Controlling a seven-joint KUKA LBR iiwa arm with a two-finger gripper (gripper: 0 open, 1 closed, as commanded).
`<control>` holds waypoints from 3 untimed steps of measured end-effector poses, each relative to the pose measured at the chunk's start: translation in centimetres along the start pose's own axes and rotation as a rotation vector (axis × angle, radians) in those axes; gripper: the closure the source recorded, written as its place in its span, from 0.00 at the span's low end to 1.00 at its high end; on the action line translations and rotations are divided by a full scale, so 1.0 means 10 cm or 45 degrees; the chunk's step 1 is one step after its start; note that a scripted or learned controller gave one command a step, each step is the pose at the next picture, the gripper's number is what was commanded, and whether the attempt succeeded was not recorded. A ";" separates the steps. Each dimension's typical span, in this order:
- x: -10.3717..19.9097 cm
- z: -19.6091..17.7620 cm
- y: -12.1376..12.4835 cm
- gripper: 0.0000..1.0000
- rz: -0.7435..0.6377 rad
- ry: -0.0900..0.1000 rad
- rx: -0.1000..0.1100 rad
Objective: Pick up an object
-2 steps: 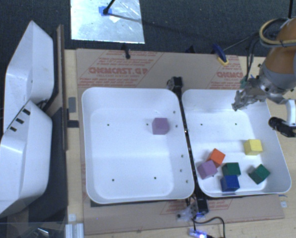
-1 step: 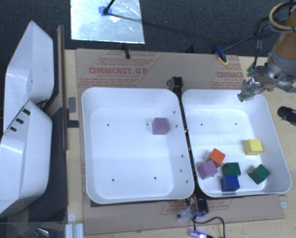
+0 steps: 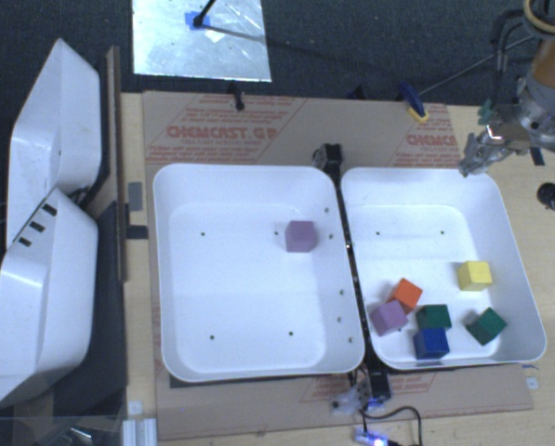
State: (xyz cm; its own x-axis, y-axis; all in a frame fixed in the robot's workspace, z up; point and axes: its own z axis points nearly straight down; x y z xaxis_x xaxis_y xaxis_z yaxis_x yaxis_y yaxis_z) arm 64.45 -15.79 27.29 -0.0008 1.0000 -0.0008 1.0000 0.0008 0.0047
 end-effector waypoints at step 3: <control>1.55 0.30 -0.54 1.00 -0.005 0.002 0.007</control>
